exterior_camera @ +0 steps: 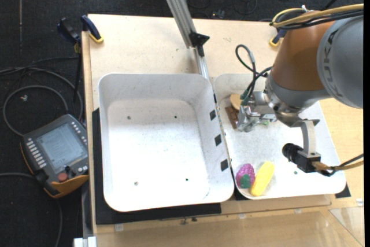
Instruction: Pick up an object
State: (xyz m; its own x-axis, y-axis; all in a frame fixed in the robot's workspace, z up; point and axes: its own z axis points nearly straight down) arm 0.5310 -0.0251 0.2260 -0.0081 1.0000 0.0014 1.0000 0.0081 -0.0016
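My gripper (pixel 247 123) hangs low in the right bin (pixel 324 179), near its back left part, under the grey and orange arm. A tan and brown object (pixel 234 108) lies just left of the gripper, partly hidden by it. Whether the two touch is unclear. At the bin's front left lie a pink and green toy (pixel 245 175) and a yellow corn-like object (pixel 262 177), side by side and well clear of the gripper.
The left bin (pixel 153 142) sits beside the right one, sharing a raised middle wall (pixel 218 130). A slanted metal rail (pixel 176 0) runs from the top down to that wall. A teach pendant (pixel 55 153) lies off the bench to the left.
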